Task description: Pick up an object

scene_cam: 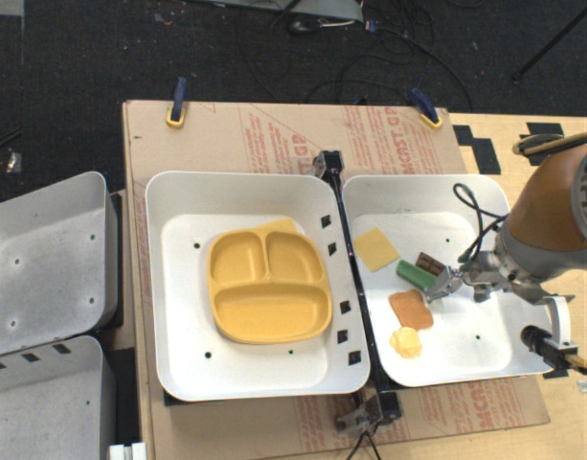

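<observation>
In the right bin [485, 357] lie a pale yellow flat square [376, 248], a green block [413, 274] with a brown piece [429, 263] beside it, an orange-brown slab [411, 310] and a small yellow lump [405, 342]. My gripper [440, 285] reaches in from the right and hangs low, right beside the green block's right end and just above the orange-brown slab. I cannot make out whether anything sits between its fingers.
The left bin [178, 353] holds a yellow divided plate [269, 287]. A black divider [349, 266] runs between the two bins. Grey metal trays [44, 257] lie off the bench at the left. Clamps [177, 103] hold the board's far edge.
</observation>
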Controlling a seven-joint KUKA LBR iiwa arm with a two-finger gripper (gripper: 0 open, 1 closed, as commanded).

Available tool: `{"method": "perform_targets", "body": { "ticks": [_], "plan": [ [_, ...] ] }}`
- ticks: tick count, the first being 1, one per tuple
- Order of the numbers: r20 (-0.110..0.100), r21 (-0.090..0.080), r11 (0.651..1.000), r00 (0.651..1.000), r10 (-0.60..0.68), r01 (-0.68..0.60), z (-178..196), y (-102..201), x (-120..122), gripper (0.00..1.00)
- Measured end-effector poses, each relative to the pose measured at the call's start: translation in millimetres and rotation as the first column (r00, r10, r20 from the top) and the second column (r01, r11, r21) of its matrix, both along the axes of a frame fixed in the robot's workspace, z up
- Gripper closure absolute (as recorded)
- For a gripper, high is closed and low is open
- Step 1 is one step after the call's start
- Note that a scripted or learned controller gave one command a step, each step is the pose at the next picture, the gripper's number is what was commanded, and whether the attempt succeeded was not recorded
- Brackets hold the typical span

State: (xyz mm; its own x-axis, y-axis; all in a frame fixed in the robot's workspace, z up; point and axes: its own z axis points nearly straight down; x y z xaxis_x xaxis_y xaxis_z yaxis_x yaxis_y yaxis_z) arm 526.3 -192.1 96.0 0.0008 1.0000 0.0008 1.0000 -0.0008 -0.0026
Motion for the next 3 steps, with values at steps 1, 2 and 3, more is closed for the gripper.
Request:
{"method": "perform_targets", "body": {
  "ticks": [1, 2, 3],
  "plan": [
    [0.003, -0.001, 1.0, 1.0, -0.001, 0.001, 12.2, -0.4, 0.6, 1.0],
    [0.007, -0.003, 1.0, 1.0, -0.002, 0.002, 63.7, -11.2, -0.9, 1.0],
    [0.007, -0.003, 1.0, 1.0, 0.003, -0.003, 116.7, -11.5, 0.2, 1.0]
  ]
}}
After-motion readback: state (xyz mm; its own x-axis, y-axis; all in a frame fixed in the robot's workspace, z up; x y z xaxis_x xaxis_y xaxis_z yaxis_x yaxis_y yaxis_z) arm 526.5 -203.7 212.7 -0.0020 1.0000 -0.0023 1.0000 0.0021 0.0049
